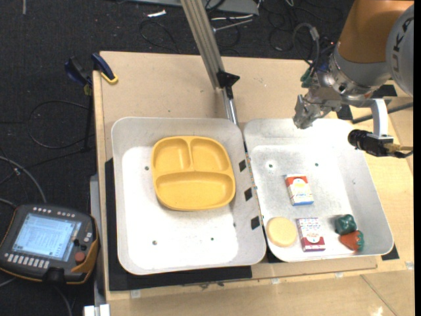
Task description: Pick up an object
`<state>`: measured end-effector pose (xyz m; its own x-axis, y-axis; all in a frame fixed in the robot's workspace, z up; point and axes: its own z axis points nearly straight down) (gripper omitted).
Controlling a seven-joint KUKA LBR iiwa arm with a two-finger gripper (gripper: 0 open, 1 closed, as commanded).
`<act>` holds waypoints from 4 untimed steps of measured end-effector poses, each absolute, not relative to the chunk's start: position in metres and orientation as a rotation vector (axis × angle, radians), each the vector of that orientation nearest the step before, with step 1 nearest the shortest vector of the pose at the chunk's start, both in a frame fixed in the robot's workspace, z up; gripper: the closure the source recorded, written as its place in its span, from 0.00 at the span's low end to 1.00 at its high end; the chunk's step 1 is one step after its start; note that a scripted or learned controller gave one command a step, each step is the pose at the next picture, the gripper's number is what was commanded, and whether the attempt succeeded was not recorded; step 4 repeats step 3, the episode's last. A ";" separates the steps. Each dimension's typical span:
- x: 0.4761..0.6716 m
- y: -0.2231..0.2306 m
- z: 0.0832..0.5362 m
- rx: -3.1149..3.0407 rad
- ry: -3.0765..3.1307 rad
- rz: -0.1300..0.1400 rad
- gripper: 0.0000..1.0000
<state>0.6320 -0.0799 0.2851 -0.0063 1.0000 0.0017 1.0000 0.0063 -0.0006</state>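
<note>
My gripper (304, 117) hangs above the far edge of the right bin (342, 157), its fingers close together with nothing between them. Well below it in that bin lies a small white, red and orange box (299, 189). Nearer the front sit a round pale yellow disc (282, 232), a pink and white box (310, 234), a dark green piece (344, 224) and a red piece (352, 240). The nearest object, the small box, lies clear of the gripper.
The left bin (131, 176) holds a yellow divided plate (193, 172). A metal pole (204, 31) slants down to the gap between the bins. A teach pendant (46, 242) lies off the bench at the lower left. A blue and yellow clamp (92, 68) grips the bench's far left corner.
</note>
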 end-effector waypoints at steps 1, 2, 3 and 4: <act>0.613 -0.034 0.282 -2.212 -2.227 0.001 1.00; 0.592 0.017 0.264 -2.211 -2.227 0.002 1.00; 0.586 0.066 0.246 -2.211 -2.228 0.002 1.00; 0.586 0.066 0.246 -2.211 -2.228 0.002 1.00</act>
